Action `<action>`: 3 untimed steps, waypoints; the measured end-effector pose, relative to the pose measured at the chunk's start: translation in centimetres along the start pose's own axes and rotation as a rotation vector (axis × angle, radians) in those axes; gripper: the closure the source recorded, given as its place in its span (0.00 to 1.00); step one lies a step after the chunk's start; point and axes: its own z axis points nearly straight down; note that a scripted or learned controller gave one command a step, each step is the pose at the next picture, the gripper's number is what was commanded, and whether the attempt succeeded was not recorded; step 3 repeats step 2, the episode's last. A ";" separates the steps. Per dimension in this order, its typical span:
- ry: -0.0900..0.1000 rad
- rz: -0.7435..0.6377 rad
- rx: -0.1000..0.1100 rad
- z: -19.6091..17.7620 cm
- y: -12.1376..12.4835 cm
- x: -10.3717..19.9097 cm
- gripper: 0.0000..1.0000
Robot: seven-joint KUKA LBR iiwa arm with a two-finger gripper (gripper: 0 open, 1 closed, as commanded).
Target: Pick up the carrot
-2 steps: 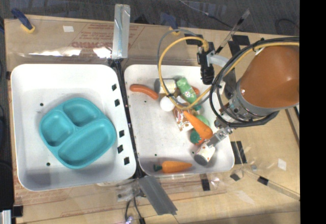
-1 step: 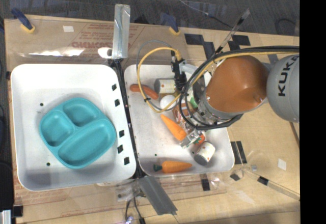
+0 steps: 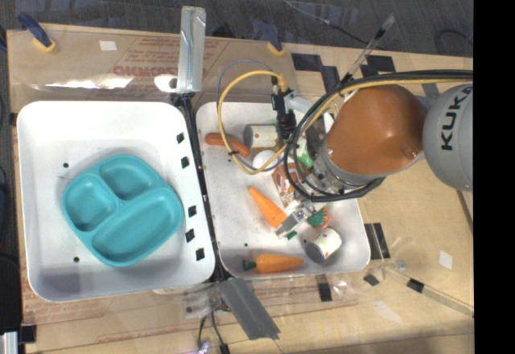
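From above I read "KUKA" on the arm [image 3: 451, 131]. My hand [image 3: 294, 220] hangs over the right bin [image 3: 233, 252], touching a carrot [image 3: 267, 207]; whether it grips I cannot tell. Another carrot [image 3: 278, 264] lies near the front wall. A teal plate [image 3: 121, 207] sits in the left bin [image 3: 40, 183].

Black letters "KUK" read sideways along the grey arm [image 3: 452, 133] at the right edge, the brand name cut short by the frame. Red printing runs across the cardboard sheet [image 3: 137, 63] behind the bins, too faint to make out.
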 end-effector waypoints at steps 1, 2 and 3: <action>0.001 0.036 -0.002 1.8 -0.7 -3.4 0.00; 0.001 -0.145 -0.005 1.9 -0.6 -7.7 0.00; 0.001 -0.145 -0.005 1.9 -0.6 -7.7 0.00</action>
